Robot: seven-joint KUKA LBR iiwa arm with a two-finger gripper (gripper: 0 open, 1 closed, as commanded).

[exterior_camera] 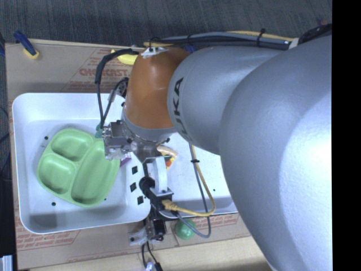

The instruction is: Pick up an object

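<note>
Closest to the lens, the grey arm [271, 140] swells across the right half of the view and narrows to its orange band [149, 97] over the middle of the surface [73, 75]. Below the band the wrist drops straight down, and the tool [119, 145] sits at its foot, at the ridge where the two white bins meet. The wrist hides the tool's working end, so I cannot tell whether it is open or closed, or whether it has hold of anything.

Just beside the tool, on its left, a green divided plate [76, 165] lies in the left bin [22, 117]. It has two small compartments on its left and one long one on its right, and its right rim reaches in under the tool. Whether the two touch cannot be made out. A small purple scrap [125, 161] shows at that same rim.

Part of the right bin [183, 182] shows between the wrist and the arm, with an orange-yellow thing [167, 152] half hidden at the wrist's edge.

At the bottom, just outside the right bin's rim, a green ball [185, 229] rests on the brown, red-printed surface.

Farther off, a yellow thing [125, 57] peeks out behind the orange band at the surface's back edge. A blue and yellow clip [26, 45] sits at the back left corner. Dark carpet [113, 10] lies beyond.
</note>
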